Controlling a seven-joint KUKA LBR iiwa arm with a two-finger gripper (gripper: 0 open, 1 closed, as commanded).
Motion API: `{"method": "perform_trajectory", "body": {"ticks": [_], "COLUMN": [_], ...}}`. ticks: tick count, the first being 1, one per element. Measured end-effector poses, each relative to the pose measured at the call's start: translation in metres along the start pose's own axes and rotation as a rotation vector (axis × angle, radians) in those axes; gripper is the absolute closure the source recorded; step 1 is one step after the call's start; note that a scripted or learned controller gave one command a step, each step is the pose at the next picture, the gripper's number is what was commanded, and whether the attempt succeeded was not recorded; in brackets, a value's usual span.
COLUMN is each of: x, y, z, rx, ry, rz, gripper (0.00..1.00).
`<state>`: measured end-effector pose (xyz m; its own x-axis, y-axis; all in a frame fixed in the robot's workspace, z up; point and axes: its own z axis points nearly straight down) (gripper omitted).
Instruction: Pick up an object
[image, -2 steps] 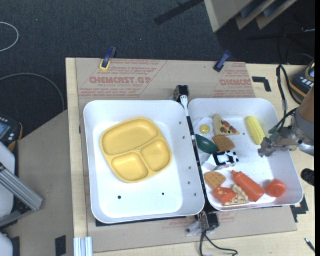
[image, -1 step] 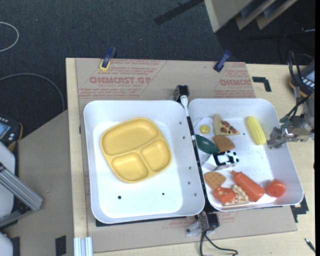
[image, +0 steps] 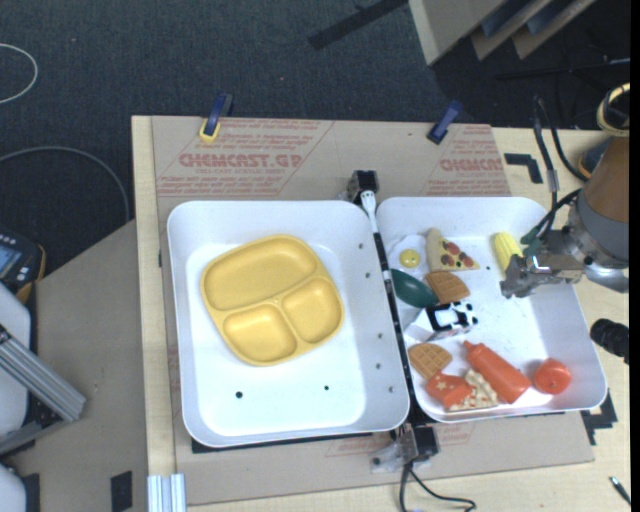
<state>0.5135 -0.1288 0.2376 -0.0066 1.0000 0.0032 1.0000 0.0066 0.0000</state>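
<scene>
**Gripper Low Over Right Bin, Nothing Seen in Its Grasp**

While the arm reaches in from the right, its gripper sits low over the right bin, near the bin's upper right area. The yellow corn cob lies just beside the gripper, toward the bin's far wall. Whether the jaws are released or clenched cannot be told at this angle; no item is visible between them.

Most remaining items cluster along the right bin's left and near sides: a pizza slice, a small yellow round piece, a dark green leaf-shaped piece, a waffle-patterned cracker, a black-and-white toy, a second waffle piece, an orange carrot-like piece, a red tomato and a red-and-tan item at the near wall.

Left bin holds a yellow three-compartment plate, lying flat.
</scene>
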Motion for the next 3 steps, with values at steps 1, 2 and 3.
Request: {"method": "perform_trajectory", "body": {"ticks": [1,2,3], "x": [0.062,0.116,0.160], "y": [-0.012,-0.014,-0.020], "z": [0.006,0.000,0.006], "rx": [0.003,0.001,0.004], "ry": [0.001,0.000,-0.001], "rz": [0.000,0.000,0.002], "gripper": [1.00,1.00,1.00]}}
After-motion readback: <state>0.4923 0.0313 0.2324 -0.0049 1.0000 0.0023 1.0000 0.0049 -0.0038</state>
